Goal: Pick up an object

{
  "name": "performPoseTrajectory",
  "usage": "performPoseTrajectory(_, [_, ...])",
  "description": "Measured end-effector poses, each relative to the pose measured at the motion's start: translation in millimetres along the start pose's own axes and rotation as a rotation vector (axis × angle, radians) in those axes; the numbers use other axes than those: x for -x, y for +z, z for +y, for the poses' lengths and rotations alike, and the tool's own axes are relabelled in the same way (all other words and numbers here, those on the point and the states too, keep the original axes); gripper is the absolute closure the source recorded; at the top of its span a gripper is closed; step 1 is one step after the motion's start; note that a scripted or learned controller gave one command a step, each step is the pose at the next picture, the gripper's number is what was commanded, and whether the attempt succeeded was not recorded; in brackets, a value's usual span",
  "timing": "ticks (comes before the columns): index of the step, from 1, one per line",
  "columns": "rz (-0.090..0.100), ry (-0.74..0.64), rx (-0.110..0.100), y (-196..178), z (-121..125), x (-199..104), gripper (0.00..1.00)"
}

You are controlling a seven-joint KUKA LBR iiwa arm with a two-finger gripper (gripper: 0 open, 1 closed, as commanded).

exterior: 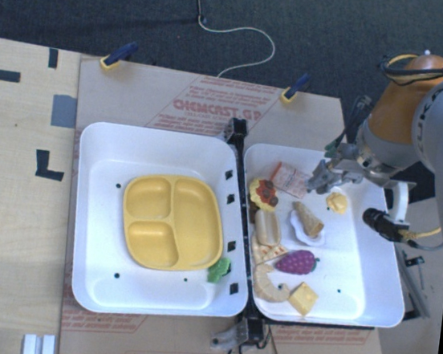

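My gripper (321,183) hangs over the back of the right bin (371,273), just right of a pink wrapped item (290,178) and left of a small yellow piece (336,202). Nothing shows between its fingers. Below it lie a cone-shaped item on a white piece (308,221), a pizza slice (265,193), a tan bread piece (267,229), purple grapes (297,261), a croissant-like item (266,284) and a yellow cheese block (303,298).
The left bin (97,196) holds a yellow divided plate (172,222) and a small green item (218,270) at its front right. Both bins rest on a cardboard sheet (206,105) with clamps at the back. A cable (224,31) trails behind.
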State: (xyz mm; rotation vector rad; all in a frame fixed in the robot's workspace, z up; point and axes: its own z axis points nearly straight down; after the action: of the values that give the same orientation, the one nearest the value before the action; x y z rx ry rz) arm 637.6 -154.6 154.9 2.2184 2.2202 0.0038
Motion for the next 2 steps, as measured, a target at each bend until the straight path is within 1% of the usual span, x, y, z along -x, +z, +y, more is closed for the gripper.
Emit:
performPoseTrajectory(1, [0.000, -0.001, 0.001, -63.2, -1.8, 2.3, 1.00])
performPoseTrajectory(2, [0.001, -0.001, -0.004, -69.8, -1.4, 1.7, 1.00])
